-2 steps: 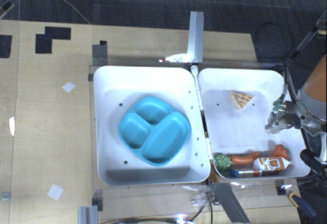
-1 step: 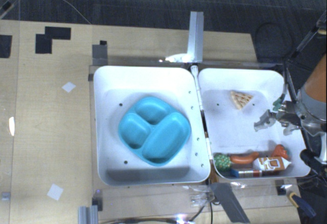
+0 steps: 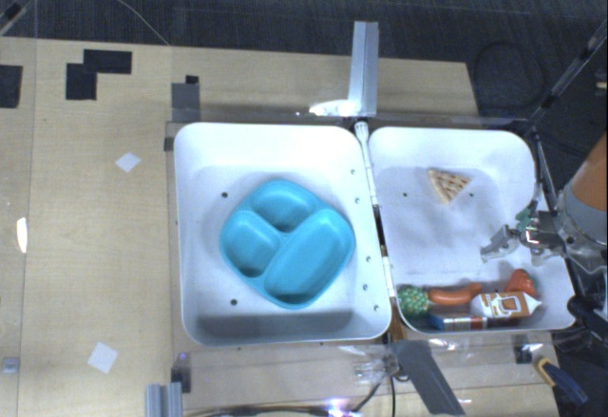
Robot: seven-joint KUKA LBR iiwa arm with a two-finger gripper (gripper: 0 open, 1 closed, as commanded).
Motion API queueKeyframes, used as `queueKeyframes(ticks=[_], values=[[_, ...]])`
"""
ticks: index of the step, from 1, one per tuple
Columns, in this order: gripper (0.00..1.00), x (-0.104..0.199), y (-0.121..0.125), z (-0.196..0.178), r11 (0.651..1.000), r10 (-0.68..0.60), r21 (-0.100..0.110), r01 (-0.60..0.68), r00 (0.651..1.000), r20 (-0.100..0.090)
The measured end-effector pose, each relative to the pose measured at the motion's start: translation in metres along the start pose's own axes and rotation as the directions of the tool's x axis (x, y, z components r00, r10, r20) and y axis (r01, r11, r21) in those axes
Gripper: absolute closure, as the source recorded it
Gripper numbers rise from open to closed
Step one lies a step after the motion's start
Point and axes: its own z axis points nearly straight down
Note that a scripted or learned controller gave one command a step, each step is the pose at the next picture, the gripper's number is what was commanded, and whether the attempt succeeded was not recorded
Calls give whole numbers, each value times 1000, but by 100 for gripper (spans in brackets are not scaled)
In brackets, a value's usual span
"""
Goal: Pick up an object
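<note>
Two shallow white bins side by side on the wooden surface (image 3: pixel 85 244). Left bin (image 3: pixel 204 159): one blue divided plate (image 3: pixel 287 242) with three compartments, lying near the middle. Right bin (image 3: pixel 418 149): a triangular pizza slice toy (image 3: pixel 448 184) toward the far side, apart from the rest. Along the near wall, a cluster: green broccoli-like piece (image 3: pixel 412 300) at the left, a red-orange sausage (image 3: pixel 457 294) just beside it, a small white carton with a brown label (image 3: pixel 507 306) to the right, and a red piece (image 3: pixel 520 280) just above the carton. End effector (image 3: pixel 505 241) over the right part of the right bin, reaching in from the right, metal fingertips above the carton and red piece; open or closed, cannot tell, and nothing seen between the fingertips. Grey wrist with orange band (image 3: pixel 594 173) at the right edge.
</note>
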Motion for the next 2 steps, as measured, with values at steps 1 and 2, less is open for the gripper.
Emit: queueKeyframes(ticks=[1, 2], values=[[0, -6, 3, 55, 994, -108, -9, 108, 994, 1], [0, -9, 5, 55, 979, -203, -12, 203, 979, 3]])
